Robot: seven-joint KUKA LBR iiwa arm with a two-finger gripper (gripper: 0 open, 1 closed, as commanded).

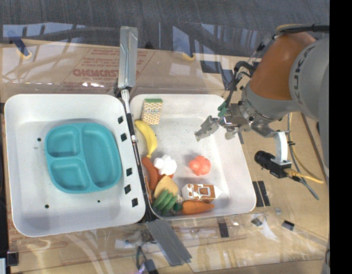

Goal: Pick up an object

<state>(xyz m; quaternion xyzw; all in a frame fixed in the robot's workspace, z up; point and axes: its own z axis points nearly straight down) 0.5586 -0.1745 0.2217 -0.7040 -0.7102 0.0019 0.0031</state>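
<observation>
Looking down on the desk (62, 67) from the fixed overhead camera, two shallow white plastic bins are observed side by side. The left bin (22, 210) is seen to carry a teal three-compartment plastic tray (82, 156), set roughly at its centre. The right bin (182, 110) is found to hold the loose objects. A small green-and-cream box (152, 111) stands near its far left corner, with a yellow toy banana (146, 137) just below it along the left wall. An orange toy carrot (150, 174) lies lower on that wall, beside a small white crumpled item (165, 165). A green-and-yellow toy vegetable (166, 196) is noted at the near left corner, touching a second orange carrot (196, 208). A small white-and-brown carton (200, 192) rests just above that carrot. A round orange-red toy fruit (200, 165) lies apart, near the bin's middle. The grey arm with orange band (282, 67) reaches in from the right. The pincer (206, 129) is recorded over the upper right part of the right bin, fingers spread apart, with nothing between them.
</observation>
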